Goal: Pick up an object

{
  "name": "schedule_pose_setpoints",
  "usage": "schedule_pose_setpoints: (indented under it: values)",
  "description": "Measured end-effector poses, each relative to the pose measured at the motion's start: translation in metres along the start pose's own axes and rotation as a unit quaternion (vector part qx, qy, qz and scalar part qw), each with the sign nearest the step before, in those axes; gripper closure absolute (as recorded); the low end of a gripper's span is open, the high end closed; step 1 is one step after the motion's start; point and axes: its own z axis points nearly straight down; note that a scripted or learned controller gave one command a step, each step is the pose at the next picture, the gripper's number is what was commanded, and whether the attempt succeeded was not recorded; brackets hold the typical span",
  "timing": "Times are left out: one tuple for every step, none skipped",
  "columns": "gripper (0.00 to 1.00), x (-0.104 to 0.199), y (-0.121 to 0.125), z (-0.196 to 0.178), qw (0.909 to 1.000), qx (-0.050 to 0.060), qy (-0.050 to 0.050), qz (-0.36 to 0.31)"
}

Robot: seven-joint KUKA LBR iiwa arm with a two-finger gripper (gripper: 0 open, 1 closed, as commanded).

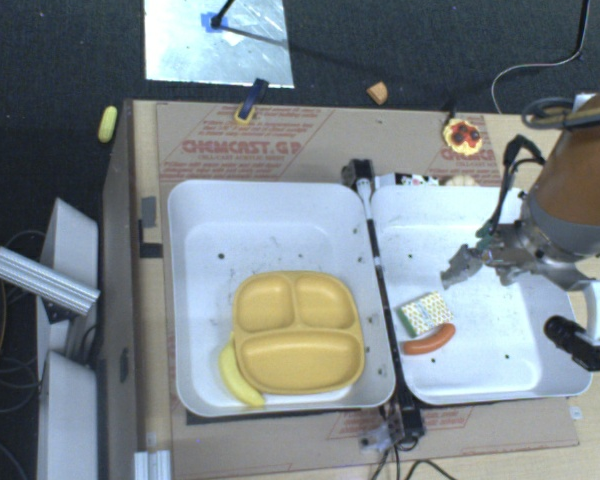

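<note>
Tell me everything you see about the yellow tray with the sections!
The yellow tray looks like smooth plastic, with rounded corners. It has three compartments: two small ones at the back, one wide one in front. It lies flat in the left bin, toward its near side. A banana lies against its front left corner.

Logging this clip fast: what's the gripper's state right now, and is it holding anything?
Two-finger gripper: above the right white bin, nothing between its fingers; open or shut cannot be told.

Even overhead light, white bins (280,203) bright, soft shadows, slight blur
</note>
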Motion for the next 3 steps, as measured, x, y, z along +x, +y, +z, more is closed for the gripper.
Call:
schedule_pose_setpoints:
  values:
    - [0.0,-0.005,0.018,0.15,1.0,-0.003,-0.001,0.001]
    - [0.0,-0.076,0.006,0.114,1.0,0.0,-0.001,0.002]
    - [0.0,-0.004,-0.007,0.145,1.0,0.001,0.001,0.0]
